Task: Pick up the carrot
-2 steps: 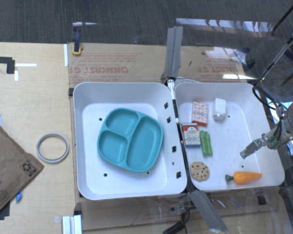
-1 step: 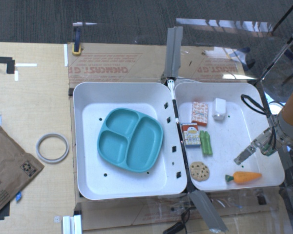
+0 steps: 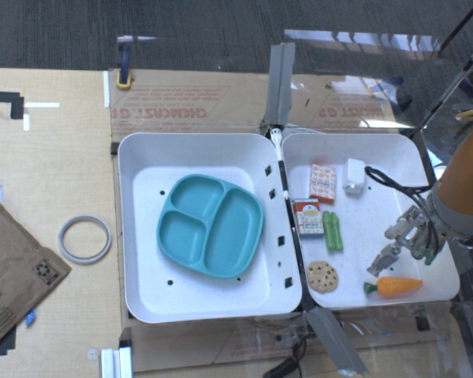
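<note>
The grey two-finger gripper (image 3: pixel 388 257), fingers apart and holding nothing, hovers just above the orange toy carrot (image 3: pixel 396 287) lying in the right shallow white bin (image 3: pixel 394 143). The approach looks underway; descending and closing comes next.

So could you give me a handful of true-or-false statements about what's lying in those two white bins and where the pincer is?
1. The carrot lies in the right bin. True.
2. The teal divided plate sits in the right bin. False: it sits in the left bin.
3. The pincer holds the carrot. False: it hangs just above the carrot, which lies on the bin floor.
4. A cookie lies left of the carrot. True.
5. The cookie rests on the plate. False: it lies on the right bin's floor.
</note>
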You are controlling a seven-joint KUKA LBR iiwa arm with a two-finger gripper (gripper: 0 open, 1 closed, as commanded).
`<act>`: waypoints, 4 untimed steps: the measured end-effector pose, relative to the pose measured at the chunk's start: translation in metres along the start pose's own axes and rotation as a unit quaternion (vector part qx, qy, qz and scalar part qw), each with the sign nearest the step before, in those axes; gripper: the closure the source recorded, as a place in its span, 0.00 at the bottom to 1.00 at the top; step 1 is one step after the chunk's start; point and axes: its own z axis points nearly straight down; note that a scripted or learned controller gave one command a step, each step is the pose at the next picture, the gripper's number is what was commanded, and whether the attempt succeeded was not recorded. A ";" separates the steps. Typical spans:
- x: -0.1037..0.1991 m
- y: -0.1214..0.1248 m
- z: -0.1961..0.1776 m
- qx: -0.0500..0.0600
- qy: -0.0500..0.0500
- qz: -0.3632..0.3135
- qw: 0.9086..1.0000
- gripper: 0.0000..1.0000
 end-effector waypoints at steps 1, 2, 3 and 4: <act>0.003 0.005 0.039 -0.001 -0.002 -0.175 0.985 0.00; -0.089 0.024 0.038 -0.001 -0.002 -0.204 0.979 0.00; -0.027 -0.006 -0.002 0.000 -0.001 -0.297 0.955 0.00; -0.027 -0.006 -0.002 0.000 -0.001 -0.298 0.955 0.00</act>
